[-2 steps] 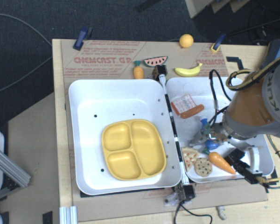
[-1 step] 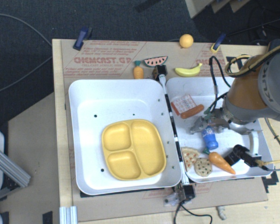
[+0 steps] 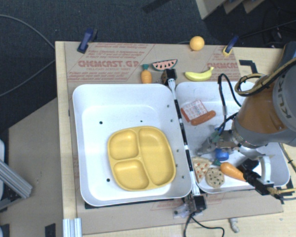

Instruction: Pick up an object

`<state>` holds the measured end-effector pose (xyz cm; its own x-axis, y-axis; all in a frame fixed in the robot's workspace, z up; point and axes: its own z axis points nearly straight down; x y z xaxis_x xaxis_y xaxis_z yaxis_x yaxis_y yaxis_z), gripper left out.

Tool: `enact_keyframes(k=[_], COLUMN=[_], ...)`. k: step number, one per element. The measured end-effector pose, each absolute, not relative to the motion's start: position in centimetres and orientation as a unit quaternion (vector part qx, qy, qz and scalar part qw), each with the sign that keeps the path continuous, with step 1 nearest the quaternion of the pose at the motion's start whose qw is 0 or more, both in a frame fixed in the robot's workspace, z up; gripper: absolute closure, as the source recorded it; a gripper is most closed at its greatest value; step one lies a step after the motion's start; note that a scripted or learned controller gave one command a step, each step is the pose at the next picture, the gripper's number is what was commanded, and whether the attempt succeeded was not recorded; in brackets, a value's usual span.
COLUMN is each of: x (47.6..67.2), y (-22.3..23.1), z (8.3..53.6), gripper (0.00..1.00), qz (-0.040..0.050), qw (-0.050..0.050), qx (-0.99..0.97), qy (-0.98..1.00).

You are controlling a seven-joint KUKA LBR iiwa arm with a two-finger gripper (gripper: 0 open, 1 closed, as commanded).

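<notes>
We are seeing the claw (image 3: pixel 214 143) hanging low in the right bin (image 3: pixel 207 89), near its left wall; how it is set we cannot tell. A carrot (image 3: pixel 232 171) is lying just below it, long axis slanting down-right, beside a cookie (image 3: pixel 214 177). A yellow tray (image 3: pixel 140 158) is sitting in the left bin (image 3: pixel 89 132), leaving room around it.

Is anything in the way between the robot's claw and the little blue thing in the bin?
Nothing visible blocks it. The gripper sits low in the right bin, right above the blue object. The carrot and cookie lie beside it, not between.
</notes>
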<state>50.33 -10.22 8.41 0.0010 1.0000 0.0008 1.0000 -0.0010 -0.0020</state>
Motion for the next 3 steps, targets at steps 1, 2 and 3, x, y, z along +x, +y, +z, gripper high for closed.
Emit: enact_keyframes(k=[1,2,3], x=[57.5,54.5,51.3], y=[-10.4,-14.4,-11.9], z=[8.5,8.4,8.4], gripper=[0.0,0.0,0.0], qz=[-0.0002,0.0008,0.0004], qw=[0.0,0.001,0.001], qx=[-0.707,-0.707,-0.707], qy=[-0.707,-0.707,-0.707])
